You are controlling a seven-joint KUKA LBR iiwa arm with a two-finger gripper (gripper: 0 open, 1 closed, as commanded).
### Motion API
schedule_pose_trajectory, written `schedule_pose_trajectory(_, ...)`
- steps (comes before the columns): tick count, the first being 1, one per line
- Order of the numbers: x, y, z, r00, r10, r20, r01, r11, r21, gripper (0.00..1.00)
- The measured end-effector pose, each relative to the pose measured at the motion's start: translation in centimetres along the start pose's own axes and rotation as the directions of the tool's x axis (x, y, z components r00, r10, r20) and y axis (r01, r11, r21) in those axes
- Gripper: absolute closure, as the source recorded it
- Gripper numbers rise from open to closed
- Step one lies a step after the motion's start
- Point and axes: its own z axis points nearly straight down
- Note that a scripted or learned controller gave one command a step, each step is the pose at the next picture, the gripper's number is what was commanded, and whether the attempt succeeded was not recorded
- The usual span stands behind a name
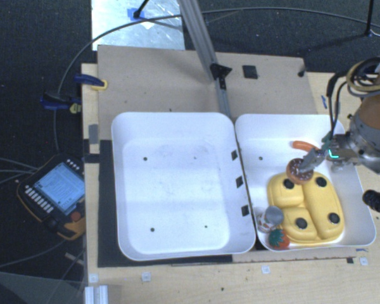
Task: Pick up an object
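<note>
In the right bin point(259, 138) a large yellow moulded piece point(307, 208) with dark dots lies at the front right. A small brown ring-shaped object point(298, 170) rests at its back left corner. My gripper point(309, 161) reaches in from the right and its tip touches or hovers just over that ring. Just behind the gripper lies an orange sausage-like object point(301, 145). A small grey object point(272, 215) and a red and green one point(277, 237) sit at the bin's front left corner.
The left bin point(171, 182) stands beside the right one, joined along a divider with black clips point(239, 181). A slanted metal pole point(199, 30) rises behind the bins. A handheld pendant point(54, 192) lies off the bench at left.
</note>
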Motion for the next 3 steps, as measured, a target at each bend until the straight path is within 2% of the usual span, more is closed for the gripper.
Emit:
schedule_pose_trajectory(1,0.0,0.1,-0.1,1.000,0.000,0.000,0.000,1.000,-0.002,0.00)
schedule_pose_trajectory(2,0.1,0.1,4.0,1.000,0.002,0.001,-0.002,1.000,-0.001,0.00)
schedule_pose_trajectory(3,-0.3,-0.1,10.1,1.000,0.003,0.000,-0.003,1.000,0.000,0.00)
